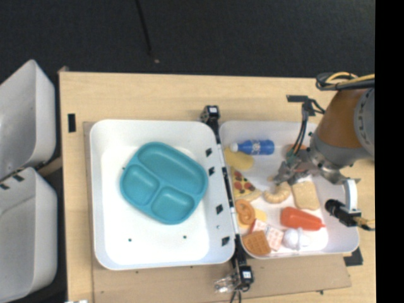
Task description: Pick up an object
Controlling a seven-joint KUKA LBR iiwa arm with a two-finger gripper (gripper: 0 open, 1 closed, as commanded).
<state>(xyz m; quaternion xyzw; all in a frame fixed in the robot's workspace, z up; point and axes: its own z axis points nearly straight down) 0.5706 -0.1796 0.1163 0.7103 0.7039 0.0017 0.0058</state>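
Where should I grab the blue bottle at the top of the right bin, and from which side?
Grip the blue bottle across the middle of its body, coming straight down from above. It lies on its side, long axis running left-right, so the fingers should probably close across its narrow width. The bin wall sits close behind it and a yellow piece just in front, so room is tight.

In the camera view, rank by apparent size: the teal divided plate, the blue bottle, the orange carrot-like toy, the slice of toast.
1. teal divided plate, clearly largest.
2. orange carrot-like toy and blue bottle: look about alike, so I won't rank them.
3. slice of toast, slightly smaller.
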